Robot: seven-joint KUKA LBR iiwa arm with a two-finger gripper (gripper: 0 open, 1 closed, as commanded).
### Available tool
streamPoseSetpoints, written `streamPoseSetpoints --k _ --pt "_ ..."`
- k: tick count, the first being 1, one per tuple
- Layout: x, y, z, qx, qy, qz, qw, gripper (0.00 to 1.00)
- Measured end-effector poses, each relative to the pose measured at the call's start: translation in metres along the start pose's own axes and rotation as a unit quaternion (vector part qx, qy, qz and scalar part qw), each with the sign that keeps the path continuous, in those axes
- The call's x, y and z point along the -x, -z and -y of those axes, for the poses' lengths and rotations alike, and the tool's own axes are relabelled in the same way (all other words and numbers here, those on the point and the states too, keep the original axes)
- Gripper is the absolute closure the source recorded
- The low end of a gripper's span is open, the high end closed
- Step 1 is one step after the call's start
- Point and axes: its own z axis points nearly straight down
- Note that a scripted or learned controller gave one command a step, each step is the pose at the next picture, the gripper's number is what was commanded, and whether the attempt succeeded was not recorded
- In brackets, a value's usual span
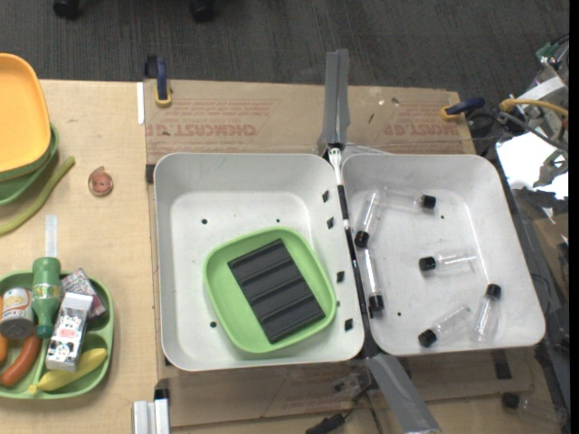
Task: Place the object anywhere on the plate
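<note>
A green, rounded-square plate (220,277) lies tilted in the left white bin (181,197), toward its front. A black ridged rectangular block (276,289) rests on the middle of the plate. The right white bin (470,181) holds several clear vials with black caps. One vial (366,220) leans near the bin's left wall, another (446,263) lies in the middle, and a third (443,325) lies near the front.
Both bins sit on a cardboard sheet (244,116) held by clamps. On the wooden bench to the left stand a stack of orange and green dishes (18,116) and a green tray (90,369) of toy food. Cables and gear (534,107) crowd the right.
</note>
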Motion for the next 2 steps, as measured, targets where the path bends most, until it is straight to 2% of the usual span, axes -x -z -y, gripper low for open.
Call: streamPoseSetpoints --k 1,2 --pt "-0.004 0.033 -0.003 0.000 0.000 -0.001 1.0000 0.00" --pt "0.000 0.093 -0.002 0.000 0.008 0.000 1.0000 0.00"
